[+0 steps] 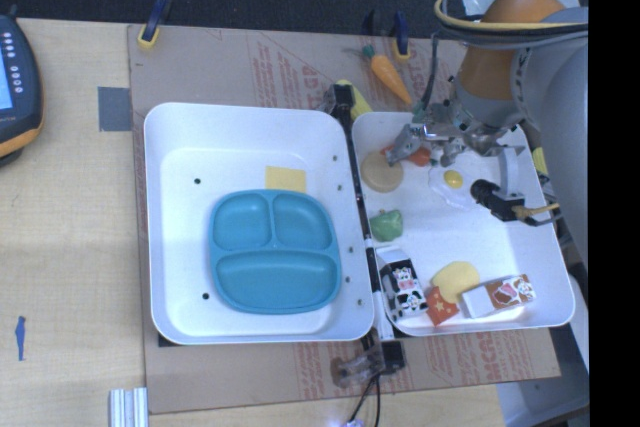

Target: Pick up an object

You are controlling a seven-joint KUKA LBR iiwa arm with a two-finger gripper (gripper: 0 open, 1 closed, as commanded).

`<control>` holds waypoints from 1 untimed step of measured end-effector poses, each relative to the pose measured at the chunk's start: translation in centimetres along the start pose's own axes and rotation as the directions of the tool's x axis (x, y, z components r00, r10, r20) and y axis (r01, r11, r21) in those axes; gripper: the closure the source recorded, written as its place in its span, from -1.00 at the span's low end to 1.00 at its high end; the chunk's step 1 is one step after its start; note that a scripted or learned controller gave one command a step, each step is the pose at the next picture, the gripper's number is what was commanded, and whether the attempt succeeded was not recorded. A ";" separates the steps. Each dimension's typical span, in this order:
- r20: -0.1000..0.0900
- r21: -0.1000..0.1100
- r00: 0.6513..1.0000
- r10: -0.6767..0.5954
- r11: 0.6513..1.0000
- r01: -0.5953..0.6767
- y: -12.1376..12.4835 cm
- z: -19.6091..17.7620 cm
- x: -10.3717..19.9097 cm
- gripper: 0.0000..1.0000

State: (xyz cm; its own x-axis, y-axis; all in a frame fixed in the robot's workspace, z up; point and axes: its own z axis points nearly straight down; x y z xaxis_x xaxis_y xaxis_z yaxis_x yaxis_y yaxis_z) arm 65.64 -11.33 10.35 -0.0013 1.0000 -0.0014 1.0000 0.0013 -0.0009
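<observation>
My gripper [424, 147] hangs low over the back left part of the right bin [545, 260]. A small red-orange thing [421, 156] shows right under it; whether it is gripped is unclear. Just left of the gripper lies a tan round disc [381, 173]. A fried egg toy [452, 181] lies to the gripper's front right. Further forward are a green lump [386, 223], a yellow piece [455, 277], a cow-patterned carton [402, 283] and a red and white box [502, 295].
The left bin [170, 215] holds a blue divided plate [275, 249] and a yellow square [286, 179]. A toy carrot [389, 79] lies on the board behind the bins. A handheld controller [15, 85] sits at the far left.
</observation>
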 end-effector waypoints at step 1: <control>0.002 -0.002 1.000 -0.003 1.000 0.003 0.2 0.8 1.0 -1.00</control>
State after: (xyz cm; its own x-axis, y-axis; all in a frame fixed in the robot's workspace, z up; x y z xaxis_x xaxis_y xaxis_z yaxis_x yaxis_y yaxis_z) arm 65.79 -10.31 9.58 -0.0041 1.0000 -0.0029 1.0000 0.0041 0.0012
